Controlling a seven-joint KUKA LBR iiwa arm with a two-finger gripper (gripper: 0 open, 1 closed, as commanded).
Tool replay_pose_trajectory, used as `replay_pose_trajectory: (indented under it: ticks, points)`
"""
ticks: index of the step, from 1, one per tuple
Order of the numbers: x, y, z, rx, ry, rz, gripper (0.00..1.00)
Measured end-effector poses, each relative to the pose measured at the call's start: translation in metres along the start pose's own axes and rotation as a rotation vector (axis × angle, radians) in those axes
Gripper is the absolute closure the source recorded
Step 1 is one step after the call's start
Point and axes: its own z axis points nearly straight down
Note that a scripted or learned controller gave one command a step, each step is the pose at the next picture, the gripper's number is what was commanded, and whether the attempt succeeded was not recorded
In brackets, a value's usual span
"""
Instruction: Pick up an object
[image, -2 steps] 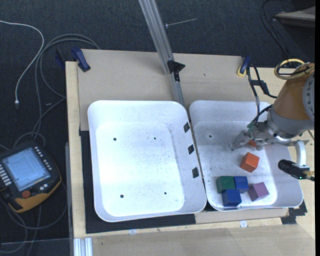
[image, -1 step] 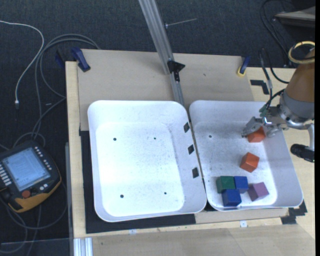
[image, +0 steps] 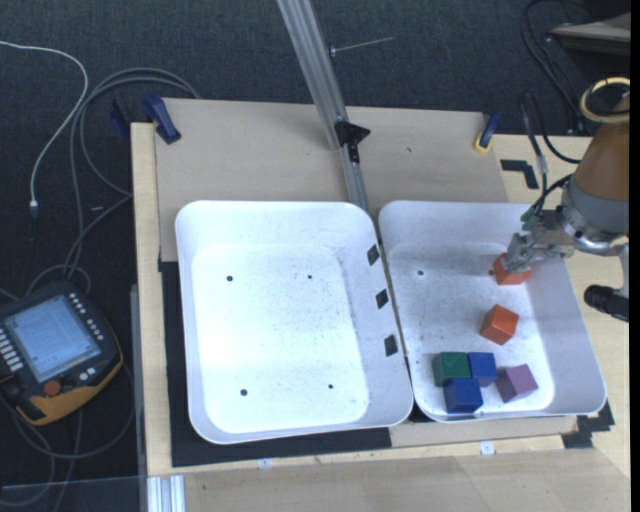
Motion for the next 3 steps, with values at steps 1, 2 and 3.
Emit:
replay_pose_trajectory:
  ticks: [1, 2, 3]
  points:
    - [0.000, 0.000, 0.001, 0.002, 0.000, 0.000, 0.00]
    - [0.026, -0.059, 0.043, 0.014, 0.008, 0.003, 0.00]
    - [0.078, -0.081, 0.041, 0.009, 0.008, -0.001, 0.00]
